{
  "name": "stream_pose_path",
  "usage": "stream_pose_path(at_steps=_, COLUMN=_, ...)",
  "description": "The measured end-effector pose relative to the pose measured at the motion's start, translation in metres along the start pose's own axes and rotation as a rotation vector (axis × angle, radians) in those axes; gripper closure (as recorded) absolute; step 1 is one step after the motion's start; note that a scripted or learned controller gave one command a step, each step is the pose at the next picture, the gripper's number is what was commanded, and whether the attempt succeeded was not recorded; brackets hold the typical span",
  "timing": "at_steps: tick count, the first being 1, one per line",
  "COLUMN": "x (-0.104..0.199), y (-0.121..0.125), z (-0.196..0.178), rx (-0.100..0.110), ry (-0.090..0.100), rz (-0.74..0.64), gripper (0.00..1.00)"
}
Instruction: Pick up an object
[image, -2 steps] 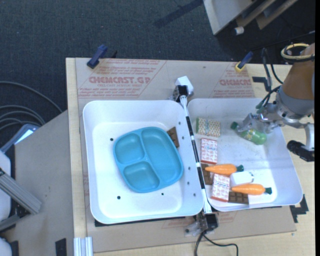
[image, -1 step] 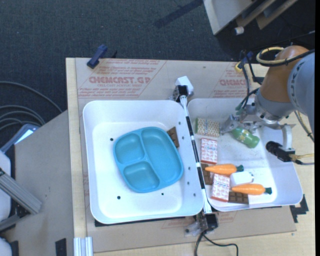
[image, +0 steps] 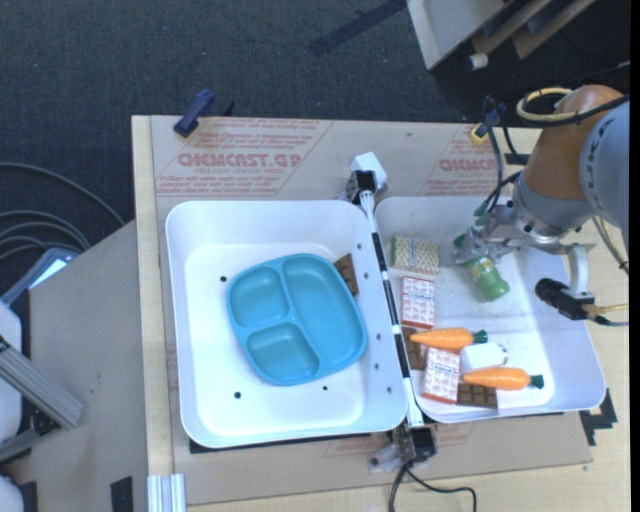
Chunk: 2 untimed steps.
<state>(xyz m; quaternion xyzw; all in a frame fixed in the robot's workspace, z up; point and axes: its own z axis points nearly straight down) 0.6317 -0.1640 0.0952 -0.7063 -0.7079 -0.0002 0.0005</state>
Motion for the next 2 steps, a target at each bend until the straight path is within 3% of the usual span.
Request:
stream_pose_path(at_steps=1, x=0.105, y=0.025, z=-0.09, rx=-0.002, ry=0.0, rz=0.0, gripper=1.0)
stream_pose_path(at_steps=2, x=0.134, y=-0.024, z=-0.133, rx=0.002, ry=0.0, rz=0.0, gripper=1.0)
